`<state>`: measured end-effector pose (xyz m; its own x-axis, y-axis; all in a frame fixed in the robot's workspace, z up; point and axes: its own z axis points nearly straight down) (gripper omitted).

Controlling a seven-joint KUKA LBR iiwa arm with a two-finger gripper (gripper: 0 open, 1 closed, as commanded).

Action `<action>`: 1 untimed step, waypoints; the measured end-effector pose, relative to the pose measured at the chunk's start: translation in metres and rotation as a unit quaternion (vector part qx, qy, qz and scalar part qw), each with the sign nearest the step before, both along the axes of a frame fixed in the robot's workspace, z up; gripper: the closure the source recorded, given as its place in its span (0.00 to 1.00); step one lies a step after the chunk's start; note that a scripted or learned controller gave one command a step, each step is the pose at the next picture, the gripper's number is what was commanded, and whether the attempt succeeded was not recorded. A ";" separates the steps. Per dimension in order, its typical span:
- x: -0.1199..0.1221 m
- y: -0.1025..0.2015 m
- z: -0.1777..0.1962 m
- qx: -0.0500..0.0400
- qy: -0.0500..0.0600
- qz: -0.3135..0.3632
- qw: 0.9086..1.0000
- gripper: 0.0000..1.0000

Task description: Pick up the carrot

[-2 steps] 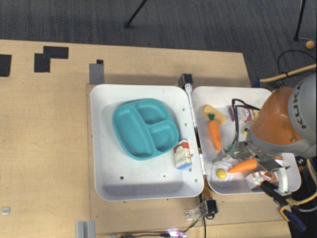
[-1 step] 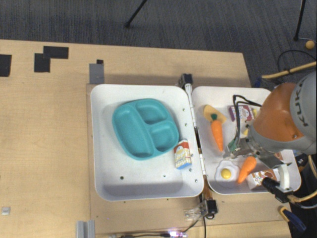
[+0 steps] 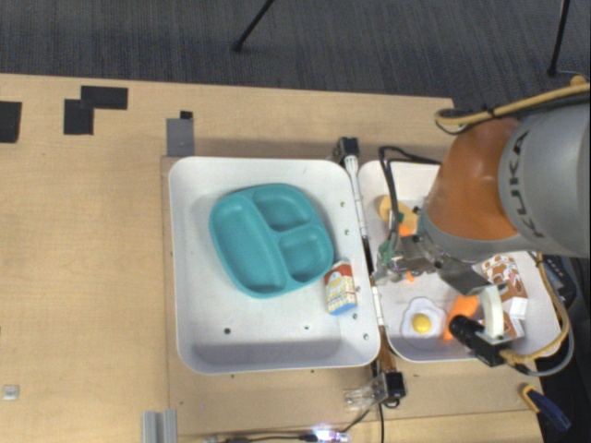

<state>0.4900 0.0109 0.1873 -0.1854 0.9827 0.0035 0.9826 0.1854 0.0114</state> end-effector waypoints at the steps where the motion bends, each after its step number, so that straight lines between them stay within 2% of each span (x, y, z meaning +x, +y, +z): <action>1: 0.026 0.000 0.023 -0.002 0.003 -0.069 0.998 1.00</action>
